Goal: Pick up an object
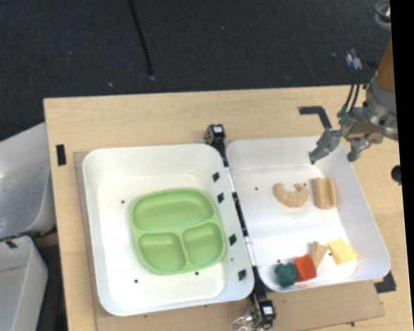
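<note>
In the right bin (pixel 268 224) lie several small food-like items. A curved beige piece (pixel 292 194) and a tan roll (pixel 324 193) sit side by side near the middle. Along the front edge are a green lump (pixel 286 273), a red-orange block (pixel 305 267), a small tan piece (pixel 317 250) and a yellow block (pixel 342 251). My gripper (pixel 339 149) hangs over the bin's back right part, above and behind the tan roll. It is open, with nothing between its fingers (pixel 322 148).
The left bin (pixel 104 204) holds a green divided tray (pixel 177 229). A black-clipped divider (pixel 235 209) separates the bins. White containers (pixel 11 189) stand off the bench's left side. A black bracket (pixel 315 112) sits behind the right bin.
</note>
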`<state>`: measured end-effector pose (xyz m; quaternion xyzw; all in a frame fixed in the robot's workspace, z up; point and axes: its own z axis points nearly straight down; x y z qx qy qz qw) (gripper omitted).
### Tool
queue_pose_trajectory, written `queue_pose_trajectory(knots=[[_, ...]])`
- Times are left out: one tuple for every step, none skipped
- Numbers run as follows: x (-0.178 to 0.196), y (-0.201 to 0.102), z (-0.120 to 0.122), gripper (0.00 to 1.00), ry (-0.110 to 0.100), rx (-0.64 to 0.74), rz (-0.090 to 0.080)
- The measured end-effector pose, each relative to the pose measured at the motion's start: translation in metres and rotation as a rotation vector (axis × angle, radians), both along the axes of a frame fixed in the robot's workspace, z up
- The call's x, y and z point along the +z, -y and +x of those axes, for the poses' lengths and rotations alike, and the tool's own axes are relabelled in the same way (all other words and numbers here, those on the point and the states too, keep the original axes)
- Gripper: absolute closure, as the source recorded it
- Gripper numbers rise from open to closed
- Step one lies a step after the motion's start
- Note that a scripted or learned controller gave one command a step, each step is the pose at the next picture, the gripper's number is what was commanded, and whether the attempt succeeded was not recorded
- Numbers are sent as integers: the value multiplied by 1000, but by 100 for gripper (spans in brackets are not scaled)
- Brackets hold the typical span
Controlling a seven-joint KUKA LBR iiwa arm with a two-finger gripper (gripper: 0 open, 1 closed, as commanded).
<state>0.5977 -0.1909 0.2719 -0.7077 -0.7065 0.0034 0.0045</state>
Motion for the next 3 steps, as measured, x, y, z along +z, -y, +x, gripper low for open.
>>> queue_pose_trajectory(knots=[[8, -1, 2, 0, 13, 2, -2], [-54, -5, 0, 0, 7, 2, -2], [-96, -4, 1, 0, 8, 0, -3]])
